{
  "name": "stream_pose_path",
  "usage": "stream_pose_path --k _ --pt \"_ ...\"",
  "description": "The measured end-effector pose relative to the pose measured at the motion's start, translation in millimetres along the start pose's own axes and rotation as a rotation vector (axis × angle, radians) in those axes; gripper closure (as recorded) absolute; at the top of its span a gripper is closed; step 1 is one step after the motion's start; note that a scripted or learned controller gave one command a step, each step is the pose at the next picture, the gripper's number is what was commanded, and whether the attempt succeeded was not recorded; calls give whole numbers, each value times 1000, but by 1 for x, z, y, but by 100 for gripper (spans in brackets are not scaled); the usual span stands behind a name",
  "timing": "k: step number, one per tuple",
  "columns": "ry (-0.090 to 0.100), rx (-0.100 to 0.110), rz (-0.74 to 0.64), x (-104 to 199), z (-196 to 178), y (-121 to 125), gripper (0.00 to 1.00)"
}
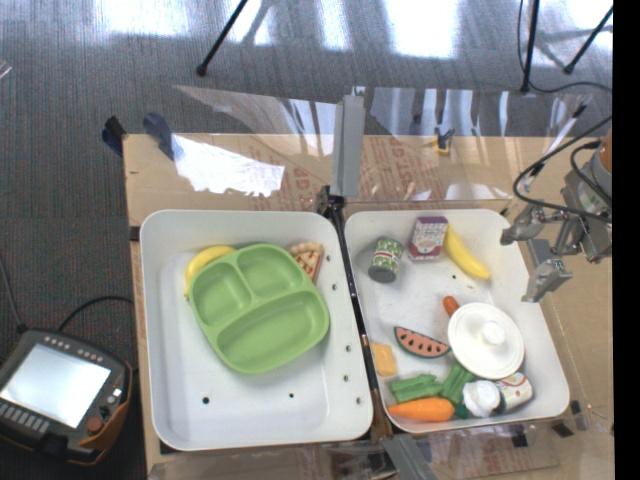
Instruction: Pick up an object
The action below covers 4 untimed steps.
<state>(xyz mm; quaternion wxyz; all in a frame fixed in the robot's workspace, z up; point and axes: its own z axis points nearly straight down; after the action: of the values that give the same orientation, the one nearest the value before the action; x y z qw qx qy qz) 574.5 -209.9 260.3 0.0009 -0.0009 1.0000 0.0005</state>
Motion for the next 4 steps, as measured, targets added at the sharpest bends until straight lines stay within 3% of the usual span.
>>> stream_pose_path --k 1,2,3,4 --pt "6 -3 49 -26 143 11 0" --pt "-19 5 137 -19 158 21 0" --pt "1 -2 234 -16 172 102 0" --pt "4 1 408 69 174 111 0"
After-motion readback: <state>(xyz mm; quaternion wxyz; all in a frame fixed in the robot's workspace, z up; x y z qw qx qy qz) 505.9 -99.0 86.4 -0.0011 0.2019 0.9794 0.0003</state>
